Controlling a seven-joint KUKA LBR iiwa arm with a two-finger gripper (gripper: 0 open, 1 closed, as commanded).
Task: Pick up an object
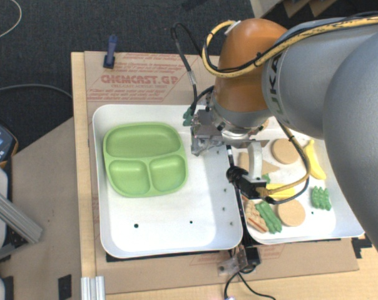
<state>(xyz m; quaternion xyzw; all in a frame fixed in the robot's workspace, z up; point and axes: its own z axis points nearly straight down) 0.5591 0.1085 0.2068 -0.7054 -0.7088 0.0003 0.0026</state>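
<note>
Arm (330, 74), grey with an orange band (245, 49), reaches over the counter (139, 74) and bends steeply down, wrist pointing at the bins. The gripper (204, 139) sits just right of the green divided plate (144, 158), beside the plate's upper right corner, over the left bin (170, 230). Whether the gripper is open or closed, or has hold of anything, cannot be told. Farther right of the plate, toy foods lie in the right bin (342, 220): a yellow banana (314, 158), two tan discs (284, 150) and green pea pods (320, 199).
</note>
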